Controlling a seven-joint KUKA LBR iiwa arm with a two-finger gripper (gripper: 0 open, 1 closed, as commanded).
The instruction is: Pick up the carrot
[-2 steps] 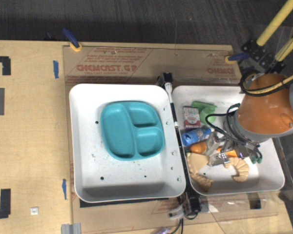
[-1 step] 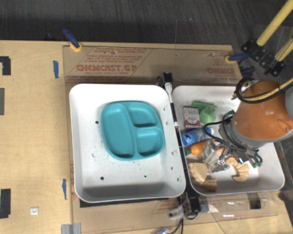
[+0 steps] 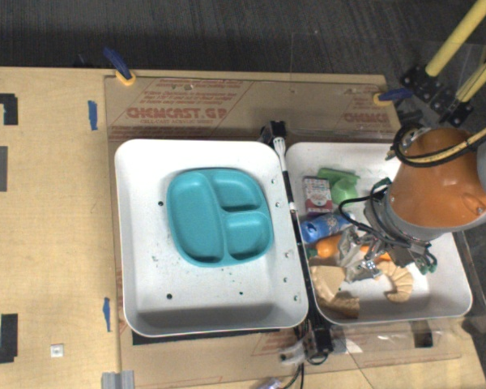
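Though the gripper [image 3: 363, 259] hung low in the right bin [image 3: 458, 294], clutter hid its fingers, so its opening and any hold could not be told. At its nine o'clock lay the carrot [image 3: 330, 247], orange, touching a blue toy [image 3: 311, 231]. It looked like a light, stiff, smooth toy, likely slippery; a grasp across its middle seemed best.
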